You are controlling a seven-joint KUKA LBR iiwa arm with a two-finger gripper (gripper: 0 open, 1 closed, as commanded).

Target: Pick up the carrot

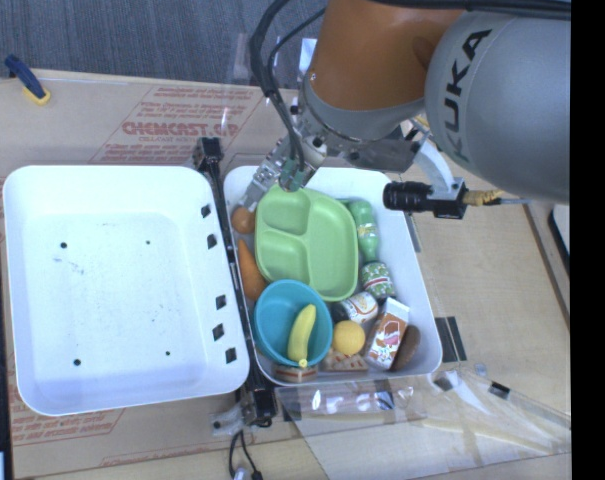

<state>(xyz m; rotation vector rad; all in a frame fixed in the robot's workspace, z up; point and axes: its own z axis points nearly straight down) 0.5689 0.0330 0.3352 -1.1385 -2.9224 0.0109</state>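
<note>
Table, two white bins; carrot point(248, 269) ungrasped at right bin's left wall; jaws point(291, 176) above far edge, state unclear.

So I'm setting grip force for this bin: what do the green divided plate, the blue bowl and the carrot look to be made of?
The green divided plate looks like moulded plastic: uniform colour, soft sheen, rounded compartment ridges. The blue bowl seems the same kind, smooth and semi-matte, with a banana inside. The carrot, wedged against the bin wall, is an even orange; probably a toy, hard or soft I can't tell.
</note>
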